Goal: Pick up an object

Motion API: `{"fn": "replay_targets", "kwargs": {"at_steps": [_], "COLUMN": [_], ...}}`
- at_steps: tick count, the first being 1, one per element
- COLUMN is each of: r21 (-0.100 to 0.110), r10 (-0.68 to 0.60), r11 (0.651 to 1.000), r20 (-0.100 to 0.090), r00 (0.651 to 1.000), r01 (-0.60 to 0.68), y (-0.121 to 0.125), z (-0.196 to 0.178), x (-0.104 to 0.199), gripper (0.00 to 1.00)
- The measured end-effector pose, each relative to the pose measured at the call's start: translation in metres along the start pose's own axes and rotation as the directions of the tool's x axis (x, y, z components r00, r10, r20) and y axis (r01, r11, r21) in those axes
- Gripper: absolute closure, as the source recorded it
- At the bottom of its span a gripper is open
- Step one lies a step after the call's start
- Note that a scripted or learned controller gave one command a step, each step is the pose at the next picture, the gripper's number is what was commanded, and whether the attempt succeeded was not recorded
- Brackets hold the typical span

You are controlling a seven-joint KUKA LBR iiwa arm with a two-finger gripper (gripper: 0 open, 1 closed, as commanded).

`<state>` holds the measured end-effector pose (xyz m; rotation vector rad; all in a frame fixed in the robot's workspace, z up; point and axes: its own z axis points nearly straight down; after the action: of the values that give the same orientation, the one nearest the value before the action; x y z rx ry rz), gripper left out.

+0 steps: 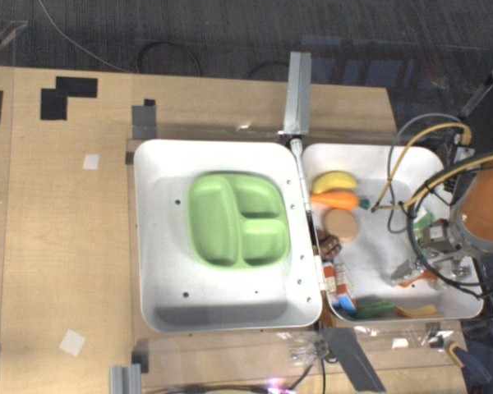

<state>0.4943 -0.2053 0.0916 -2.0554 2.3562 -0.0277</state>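
Observation:
My gripper (419, 268) is low in the right bin (370, 158), near its right side, below the arm's orange band (485, 212). A small red-orange piece (412, 281) lies right under the gripper's tip; whether it is gripped is unclear. Along the bin's left side lie a yellow banana (334, 180), an orange carrot (335, 200), a round tan object (340, 225) and a small brown object (326, 245). At the front edge are a red-and-white box (338, 281), a blue item (345, 305), a green pod (376, 308) and a tan stick (416, 310).
The left bin (160, 302) holds a green divided plate (235, 218). A metal post (297, 93) rises at the divider between the bins. Yellow and black cables (411, 162) loop over the right bin's back right. Bare bin floor shows around (378, 253).

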Motion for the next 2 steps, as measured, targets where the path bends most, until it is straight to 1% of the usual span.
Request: {"fn": "replay_targets", "kwargs": {"at_steps": [1, 2], "r21": [-0.003, -0.004], "r10": [-0.332, -0.46], "r11": [0.943, 0.888], "r20": [0.005, 0.004], "r00": [0.943, 0.888], "r01": [0.332, 0.46], "y": [-0.0091, -0.0117], "z": [0.0007, 0.0007], "x": [-0.0033, -0.0077], "gripper": [0.0, 0.0]}}
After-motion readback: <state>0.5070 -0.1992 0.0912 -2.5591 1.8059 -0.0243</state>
